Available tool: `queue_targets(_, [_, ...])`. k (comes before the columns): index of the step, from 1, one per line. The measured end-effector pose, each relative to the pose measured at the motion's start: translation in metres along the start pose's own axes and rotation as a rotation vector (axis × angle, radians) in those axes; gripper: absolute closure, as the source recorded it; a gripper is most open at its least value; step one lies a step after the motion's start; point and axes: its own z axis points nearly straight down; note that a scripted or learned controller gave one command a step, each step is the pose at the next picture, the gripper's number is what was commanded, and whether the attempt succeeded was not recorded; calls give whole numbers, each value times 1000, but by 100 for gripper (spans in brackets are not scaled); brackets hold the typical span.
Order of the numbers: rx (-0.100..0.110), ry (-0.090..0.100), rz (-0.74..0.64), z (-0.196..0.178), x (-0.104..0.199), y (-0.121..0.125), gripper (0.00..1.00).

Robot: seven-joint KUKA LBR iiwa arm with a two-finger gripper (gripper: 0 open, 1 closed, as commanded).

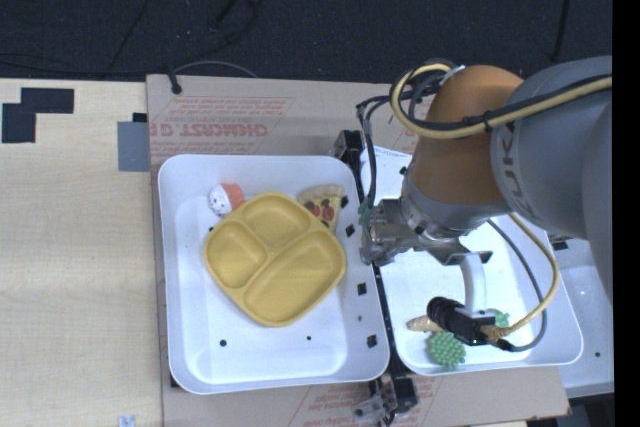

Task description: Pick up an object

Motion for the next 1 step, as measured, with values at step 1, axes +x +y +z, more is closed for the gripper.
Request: queue_targets(1, [-2, 0, 0, -13, 53, 12, 100])
